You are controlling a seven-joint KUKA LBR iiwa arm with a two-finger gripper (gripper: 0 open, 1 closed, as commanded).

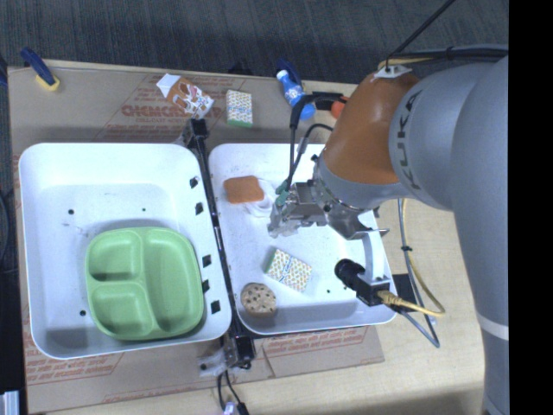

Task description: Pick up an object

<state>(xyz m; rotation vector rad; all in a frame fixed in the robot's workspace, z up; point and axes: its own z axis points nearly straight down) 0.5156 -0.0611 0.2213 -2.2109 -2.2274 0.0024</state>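
Observation:
My gripper (283, 214) hangs low over the middle of the right bin (259, 158), reaching in from the right. An orange-brown block (244, 189) lies just to its left, near the bin's back. A flat patterned packet (289, 270) rests in front of the gripper, a short way apart. A round cookie-like piece (258, 299) sits at the bin's front left corner. Something pale lies right under the gripper, mostly hidden by it.
The left bin (52, 180) holds a green divided plate (143, 282). Behind the bins lie a wrapped snack (186, 96), a small square packet (239, 108) and a blue clamp (290, 83). The arm's grey body (432, 137) covers the right bin's right side.

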